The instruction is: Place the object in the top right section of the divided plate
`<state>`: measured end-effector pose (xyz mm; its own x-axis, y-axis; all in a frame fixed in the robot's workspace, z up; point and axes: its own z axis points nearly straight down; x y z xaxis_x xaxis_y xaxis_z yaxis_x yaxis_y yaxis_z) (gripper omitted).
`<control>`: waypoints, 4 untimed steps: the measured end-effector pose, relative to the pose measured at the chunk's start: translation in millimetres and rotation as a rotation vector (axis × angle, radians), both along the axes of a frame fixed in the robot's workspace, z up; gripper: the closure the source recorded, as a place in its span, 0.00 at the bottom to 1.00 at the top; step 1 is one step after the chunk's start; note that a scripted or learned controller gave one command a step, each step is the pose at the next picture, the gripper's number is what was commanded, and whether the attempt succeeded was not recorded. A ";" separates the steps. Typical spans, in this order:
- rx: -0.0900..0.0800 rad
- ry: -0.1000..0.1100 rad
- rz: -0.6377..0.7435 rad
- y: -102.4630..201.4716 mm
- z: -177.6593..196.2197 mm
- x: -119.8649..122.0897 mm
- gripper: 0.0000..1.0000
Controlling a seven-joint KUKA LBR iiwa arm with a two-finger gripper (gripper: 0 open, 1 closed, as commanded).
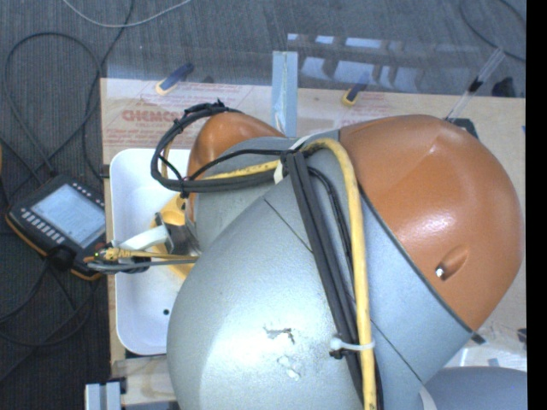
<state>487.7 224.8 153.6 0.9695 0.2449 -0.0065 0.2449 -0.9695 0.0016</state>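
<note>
Camera view: one arm [342, 272] covers most of the bench. One white bin [137, 229] shows at its left. Gripper state: cannot tell. The plate and the object are hidden beneath the arm.

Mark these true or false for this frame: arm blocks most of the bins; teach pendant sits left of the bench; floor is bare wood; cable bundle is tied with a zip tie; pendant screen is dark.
1. The arm blocks most of the bins. True; a strip of the left white bin shows.
2. A teach pendant sits left of the bench. True.
3. The floor is bare wood. False; it is dark grey carpet.
4. The cable bundle is held by a white zip tie. True.
5. The pendant screen is dark. False; it is lit.
</note>
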 end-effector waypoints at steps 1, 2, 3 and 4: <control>-0.003 -0.001 0.349 6.9 36.7 65.7 0.00; -0.002 -0.017 0.229 5.2 -61.6 -0.1 0.00; -0.007 -0.011 0.217 0.0 -51.9 -0.1 1.00; -0.001 -0.003 -0.031 7.9 81.5 -4.3 1.00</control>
